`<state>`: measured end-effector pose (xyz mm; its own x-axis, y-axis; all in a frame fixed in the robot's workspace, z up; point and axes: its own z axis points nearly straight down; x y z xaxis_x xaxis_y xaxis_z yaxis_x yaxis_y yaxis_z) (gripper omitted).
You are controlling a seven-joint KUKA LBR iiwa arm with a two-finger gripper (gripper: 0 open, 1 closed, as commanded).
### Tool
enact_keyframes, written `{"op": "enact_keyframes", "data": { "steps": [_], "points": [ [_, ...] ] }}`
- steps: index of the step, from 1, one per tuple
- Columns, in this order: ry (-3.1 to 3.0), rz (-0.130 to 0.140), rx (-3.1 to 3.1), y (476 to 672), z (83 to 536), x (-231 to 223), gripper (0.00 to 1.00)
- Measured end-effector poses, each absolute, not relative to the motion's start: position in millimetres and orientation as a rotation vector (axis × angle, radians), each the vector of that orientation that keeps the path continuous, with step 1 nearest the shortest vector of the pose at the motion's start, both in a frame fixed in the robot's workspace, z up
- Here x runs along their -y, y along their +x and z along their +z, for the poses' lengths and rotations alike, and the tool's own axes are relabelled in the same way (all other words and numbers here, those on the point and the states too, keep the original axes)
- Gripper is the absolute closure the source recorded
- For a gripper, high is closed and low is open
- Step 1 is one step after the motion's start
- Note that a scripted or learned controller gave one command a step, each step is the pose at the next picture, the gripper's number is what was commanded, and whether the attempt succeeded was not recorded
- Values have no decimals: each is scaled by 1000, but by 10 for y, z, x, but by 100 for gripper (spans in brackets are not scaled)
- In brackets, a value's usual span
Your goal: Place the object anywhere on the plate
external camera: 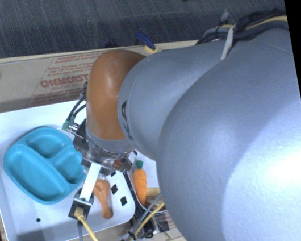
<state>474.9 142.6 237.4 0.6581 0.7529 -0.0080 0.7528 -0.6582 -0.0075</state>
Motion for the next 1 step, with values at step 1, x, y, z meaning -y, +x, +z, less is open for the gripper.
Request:
{"op": "enact_keyframes", "data": {
  "steps": [1],
  "points": [
    [-3003,25,902,4963,1687,-1527,100]
  ]
}}
